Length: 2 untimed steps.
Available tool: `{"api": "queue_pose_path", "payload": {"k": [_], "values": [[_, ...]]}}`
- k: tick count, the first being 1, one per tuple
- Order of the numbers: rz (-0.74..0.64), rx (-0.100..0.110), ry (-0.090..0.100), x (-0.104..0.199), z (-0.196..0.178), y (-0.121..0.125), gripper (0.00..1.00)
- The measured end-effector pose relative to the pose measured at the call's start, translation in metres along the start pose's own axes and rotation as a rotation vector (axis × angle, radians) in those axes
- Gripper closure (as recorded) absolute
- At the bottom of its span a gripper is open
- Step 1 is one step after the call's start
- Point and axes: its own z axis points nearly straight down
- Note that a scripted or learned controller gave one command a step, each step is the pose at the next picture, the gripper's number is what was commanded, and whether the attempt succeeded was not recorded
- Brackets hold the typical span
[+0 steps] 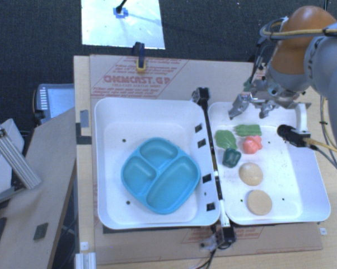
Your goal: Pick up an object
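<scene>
The right bin (311, 203) holds several play-food pieces: a light green leafy piece (225, 138), a green flat piece (248, 130), a red-orange piece (252, 144), a dark green piece (231, 158), a beige round piece (251, 174) and a tan flat disc (260, 202). My gripper (250, 109) hangs over the far end of the right bin, just beyond the green flat piece. Its two fingers are spread apart with nothing between them.
The left bin (110, 122) holds a blue divided plate (159, 174). A black clip strip (209, 150) runs between the two bins. Cardboard lies under both bins. A shiny metal sheet (122, 15) lies beyond the bench.
</scene>
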Motion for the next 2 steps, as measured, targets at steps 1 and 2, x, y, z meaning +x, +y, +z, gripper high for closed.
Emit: {"api": "queue_pose_path", "payload": {"k": [1,2], "values": [[-0.001,-0.013,-0.001,0.0,-0.009,0.002,0.0],[0.0,-0.013,-0.001,-0.001,0.047,-0.005,0.0]]}}
